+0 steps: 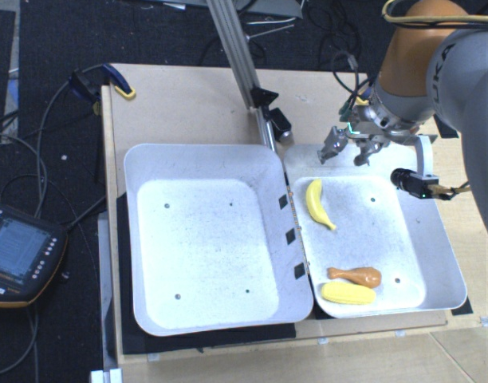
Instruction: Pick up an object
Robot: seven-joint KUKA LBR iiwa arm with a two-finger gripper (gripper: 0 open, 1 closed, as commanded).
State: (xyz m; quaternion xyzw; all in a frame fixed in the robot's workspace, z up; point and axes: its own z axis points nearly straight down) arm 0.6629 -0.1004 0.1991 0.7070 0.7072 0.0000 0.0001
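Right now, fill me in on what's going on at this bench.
A grey arm reaches in from the right, and its gripper hangs over the far edge of the right bin with nothing between its fingers. That bin holds three things: a banana near the middle, and a drumstick and a yellow piece touching each other at the near edge. Nothing has been picked up yet. The left bin sits beside it.

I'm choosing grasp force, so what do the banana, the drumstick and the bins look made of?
The banana and drumstick look like moulded plastic toys: flat even colour, smooth, faint sheen. The bins look like thin rigid white plastic with rounded, formed rims and a speckled matte floor. Hardness cannot be judged from here.
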